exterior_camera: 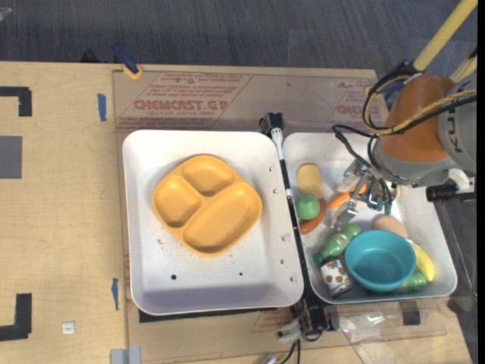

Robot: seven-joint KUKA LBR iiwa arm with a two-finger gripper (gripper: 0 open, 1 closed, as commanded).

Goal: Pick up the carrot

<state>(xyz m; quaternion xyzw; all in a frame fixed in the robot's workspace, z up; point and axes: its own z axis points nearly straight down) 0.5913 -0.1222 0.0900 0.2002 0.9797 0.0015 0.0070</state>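
Observation:
The carrot (338,201) is an orange piece lying at a slant in the right bin (443,237), running from under a green ball (307,205) up toward the gripper. My gripper (358,198) hangs low over the bin's middle, right at the carrot's upper right end. The gripper body hides that end of the carrot, and I cannot tell whether it touches the carrot.
The right bin also holds a pale yellow round piece (308,177), a teal bowl (380,259), a green vegetable (338,243), a small can (336,276), a peach-coloured egg shape (389,224) and a banana (423,264). A yellow divided plate (206,203) lies in the left bin (144,256).

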